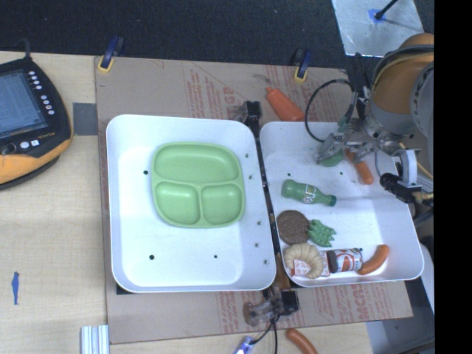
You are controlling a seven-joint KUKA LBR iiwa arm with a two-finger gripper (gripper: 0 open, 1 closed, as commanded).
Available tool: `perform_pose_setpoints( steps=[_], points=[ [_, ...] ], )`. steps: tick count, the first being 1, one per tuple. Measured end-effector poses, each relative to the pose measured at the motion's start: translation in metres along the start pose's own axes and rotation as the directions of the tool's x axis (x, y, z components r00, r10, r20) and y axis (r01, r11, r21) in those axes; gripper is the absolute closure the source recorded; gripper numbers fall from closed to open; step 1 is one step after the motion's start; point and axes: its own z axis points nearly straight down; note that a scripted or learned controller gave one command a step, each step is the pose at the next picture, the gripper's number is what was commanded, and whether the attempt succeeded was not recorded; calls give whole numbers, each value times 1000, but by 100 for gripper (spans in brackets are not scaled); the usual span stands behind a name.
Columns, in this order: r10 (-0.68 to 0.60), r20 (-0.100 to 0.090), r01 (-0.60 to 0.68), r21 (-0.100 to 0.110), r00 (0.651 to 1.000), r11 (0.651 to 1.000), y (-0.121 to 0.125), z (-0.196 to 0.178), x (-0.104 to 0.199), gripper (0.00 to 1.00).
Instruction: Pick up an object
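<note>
Claw [341, 150] sitting open, gripping nothing, in right bin's [413, 268] upper part; orange carrot [363, 172] lying just right, tilted diagonally.

bins [133, 198]: glossy white plastic | bench [51, 242]: matt, probably wood

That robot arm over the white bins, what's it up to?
The arm's pincer hangs low over the far end of the right bin, beside a small orange piece. Nothing shows in its grip yet. A green bottle, a croissant and a sausage lie nearer. The left bin has a green divided plate.
</note>
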Motion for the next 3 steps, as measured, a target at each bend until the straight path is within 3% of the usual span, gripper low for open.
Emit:
perform_pose_setpoints(
  steps=[1, 2, 3],
  points=[
    [-1, 2, 1, -4, 1000, 1000, 1, -56, -25, 0],
    [-3, 2, 3, 0, 1000, 1000, 0, 6, 14, 0],
    [0, 2, 1, -3, 1000, 1000, 0, -25, -25, 0]
  ],
)
